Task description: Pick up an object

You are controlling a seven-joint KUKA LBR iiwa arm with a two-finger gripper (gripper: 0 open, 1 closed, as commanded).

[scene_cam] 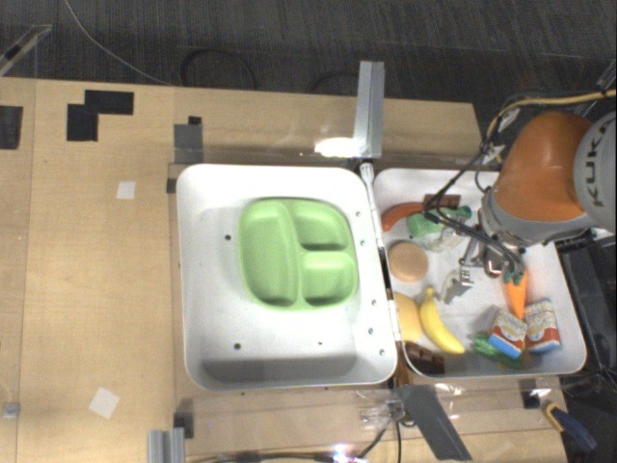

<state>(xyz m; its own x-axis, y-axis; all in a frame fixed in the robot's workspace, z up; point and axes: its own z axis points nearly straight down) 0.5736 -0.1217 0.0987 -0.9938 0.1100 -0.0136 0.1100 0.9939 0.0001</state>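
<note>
My gripper (459, 282) hangs low over the middle of the right bin (575, 355), below the grey arm with its orange band (546, 162). It is just above and to the right of a yellow banana (440, 326) and to the right of a tan round piece (408, 260). An orange carrot (518, 295) lies just to its right. I see nothing held in it.
The right bin also holds a red-orange item (399, 214), a green item (421, 227), red and white packets (526, 331), a green piece (496, 352) and a dark brown piece (424, 360). A green divided plate (294, 252) lies in the left bin (207, 355).
</note>
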